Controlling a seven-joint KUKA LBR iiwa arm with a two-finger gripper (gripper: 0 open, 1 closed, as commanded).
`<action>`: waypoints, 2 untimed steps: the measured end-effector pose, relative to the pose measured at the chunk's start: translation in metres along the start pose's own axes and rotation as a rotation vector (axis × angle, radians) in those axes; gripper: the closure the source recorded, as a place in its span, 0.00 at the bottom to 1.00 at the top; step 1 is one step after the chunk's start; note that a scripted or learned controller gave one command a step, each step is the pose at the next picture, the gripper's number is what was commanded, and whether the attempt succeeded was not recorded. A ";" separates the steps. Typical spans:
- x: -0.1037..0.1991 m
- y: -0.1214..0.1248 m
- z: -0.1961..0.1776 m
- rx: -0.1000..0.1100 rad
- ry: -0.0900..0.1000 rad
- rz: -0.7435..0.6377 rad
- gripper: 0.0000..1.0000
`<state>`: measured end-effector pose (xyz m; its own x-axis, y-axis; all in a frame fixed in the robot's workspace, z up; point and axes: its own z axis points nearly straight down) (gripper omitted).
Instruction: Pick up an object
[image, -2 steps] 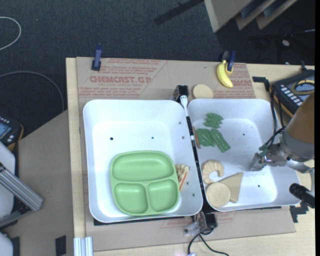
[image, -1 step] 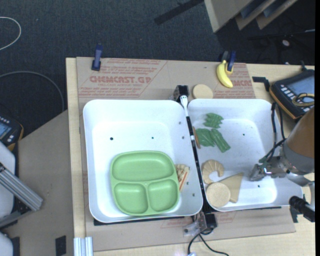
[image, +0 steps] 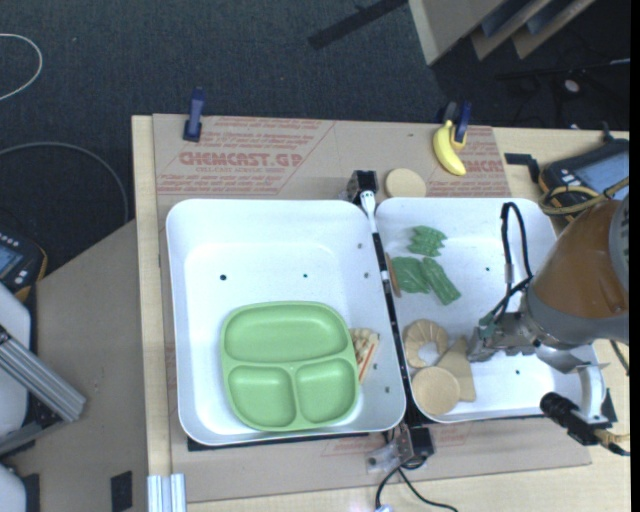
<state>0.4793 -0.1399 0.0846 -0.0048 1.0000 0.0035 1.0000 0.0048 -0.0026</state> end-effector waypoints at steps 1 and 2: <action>0.049 0.000 0.000 -0.002 -0.002 0.001 1.00; 0.133 0.003 -0.161 -0.020 0.000 -0.007 1.00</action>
